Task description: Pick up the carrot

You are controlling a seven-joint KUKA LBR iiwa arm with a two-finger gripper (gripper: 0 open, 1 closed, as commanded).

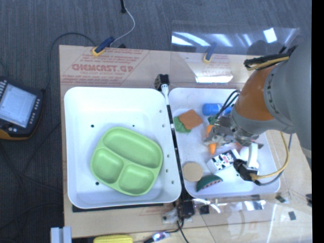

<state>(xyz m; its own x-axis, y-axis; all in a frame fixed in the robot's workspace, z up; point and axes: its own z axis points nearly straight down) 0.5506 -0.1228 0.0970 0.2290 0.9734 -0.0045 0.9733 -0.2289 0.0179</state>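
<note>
Gripper sits low in the right bin, centre-right of frame, right over the carrot; can't tell whether it's open or closed, or whether it has anything; carrot shows as small orange pieces at the gripper's left edge, one above, one below; blue cylinder just above the gripper; sandwich-like toy, brown top with a green edge, to its upper left; white block with dark marks just below; tan disc and green watermelon slice at the bin's lower left; left bin holds a green three-section plate; tablet at the far left edge.
</note>
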